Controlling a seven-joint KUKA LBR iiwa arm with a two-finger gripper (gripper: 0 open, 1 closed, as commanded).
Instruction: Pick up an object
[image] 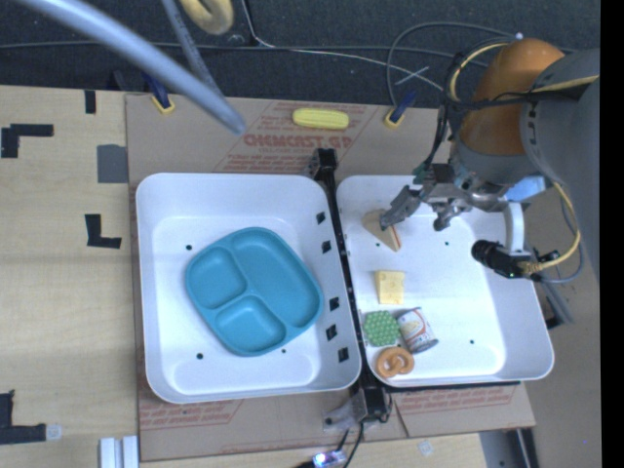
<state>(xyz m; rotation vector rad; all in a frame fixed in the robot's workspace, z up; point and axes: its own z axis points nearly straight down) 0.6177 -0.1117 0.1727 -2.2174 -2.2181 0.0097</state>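
Observation:
My gripper [417, 218] hangs over the back of the right bin [507, 354], open, with nothing between its fingers. One fingertip [394, 214] is just above and to the right of a tan wedge-shaped piece [382, 232] that lies on the bin floor. Nearer the front lie a yellow cheese block [390, 287], a green round item [381, 328], a small printed packet [418, 330] and a brown pretzel ring [394, 362].
The left bin [161, 261] holds a blue divided plate [253, 289]. A black divider [336, 252] runs between the bins. A yellow banana-shaped item [320, 118] lies on the cardboard behind them. Cables loop around the arm at the right.

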